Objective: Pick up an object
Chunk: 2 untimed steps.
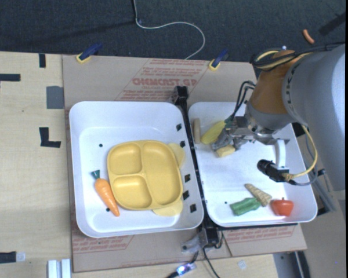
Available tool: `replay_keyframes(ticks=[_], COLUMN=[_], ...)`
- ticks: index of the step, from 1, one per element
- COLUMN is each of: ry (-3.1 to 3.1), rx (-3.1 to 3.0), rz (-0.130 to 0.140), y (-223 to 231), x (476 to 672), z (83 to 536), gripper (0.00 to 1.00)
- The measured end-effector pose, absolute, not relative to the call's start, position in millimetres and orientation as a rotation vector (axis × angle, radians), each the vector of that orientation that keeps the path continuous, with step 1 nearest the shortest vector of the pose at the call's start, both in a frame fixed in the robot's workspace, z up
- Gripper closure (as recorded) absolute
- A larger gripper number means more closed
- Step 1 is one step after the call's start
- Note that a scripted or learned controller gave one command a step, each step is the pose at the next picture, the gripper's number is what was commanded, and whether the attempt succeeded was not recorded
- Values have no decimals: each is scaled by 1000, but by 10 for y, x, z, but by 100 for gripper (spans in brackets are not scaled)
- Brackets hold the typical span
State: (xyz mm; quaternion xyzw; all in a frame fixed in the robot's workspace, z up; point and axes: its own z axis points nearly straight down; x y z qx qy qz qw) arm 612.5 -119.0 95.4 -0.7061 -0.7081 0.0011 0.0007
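Reaching in from the right, the arm [313, 91] had its gripper [231, 136] low over the far left part of the right bin [243, 172], close to the wall shared with the left bin [84, 155]. Whether the fingers were spread or closed could not be told from above, and nothing could be seen clamped between them. A yellow banana-like piece [212, 132] lay just beside the tips, leaning toward the dividing wall, and a small pale block [225, 151] sat right under them, touching or nearly so.

Several things looked risky. With two items crowded at the tips, the fingers might have caught both, or pinched only an edge, and the piece would have slipped out on the lift. The banana's curved, smooth skin seemed likely to squirt sideways. Being so close to the bin wall, a finger could also have struck the rim and pushed the target away.

A green piece [243, 206], a tan cone [258, 194] and a red tomato [283, 207] lay near the bin's front edge, well apart from the gripper.
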Motion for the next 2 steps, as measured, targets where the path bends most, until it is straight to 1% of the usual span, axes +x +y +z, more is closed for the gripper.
replay_keyframes(ticks=[1,2], ry=[-2226,-2227], rx=[-2221,-2221], rz=[-4,-5], y=[-1117,-1024], x=[6134,6175], z=[1565,2152], gripper=[100,100])
